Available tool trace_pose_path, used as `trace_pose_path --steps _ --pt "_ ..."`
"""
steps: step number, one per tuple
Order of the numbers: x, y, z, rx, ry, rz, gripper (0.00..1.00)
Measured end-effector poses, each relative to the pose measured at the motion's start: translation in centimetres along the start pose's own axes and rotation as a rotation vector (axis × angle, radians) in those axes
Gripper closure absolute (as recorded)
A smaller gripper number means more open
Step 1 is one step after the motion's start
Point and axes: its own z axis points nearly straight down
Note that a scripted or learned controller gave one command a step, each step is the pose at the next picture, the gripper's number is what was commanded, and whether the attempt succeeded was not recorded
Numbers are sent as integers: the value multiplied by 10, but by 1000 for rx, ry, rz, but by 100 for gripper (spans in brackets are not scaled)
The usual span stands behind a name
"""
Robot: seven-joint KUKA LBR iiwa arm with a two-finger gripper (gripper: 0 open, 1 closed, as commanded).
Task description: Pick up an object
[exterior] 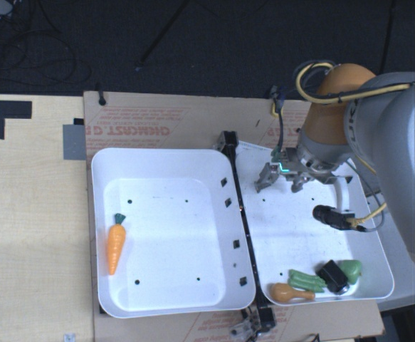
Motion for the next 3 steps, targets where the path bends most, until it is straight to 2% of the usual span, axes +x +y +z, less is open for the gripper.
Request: trace_pose_path --steps 1,2,3 --pt "-1 0 -10 -2 -1 0 100" --pt "-3 0 -20 -3 -2 1 100" --pt "73 12 -153 -18 3 -8 100"
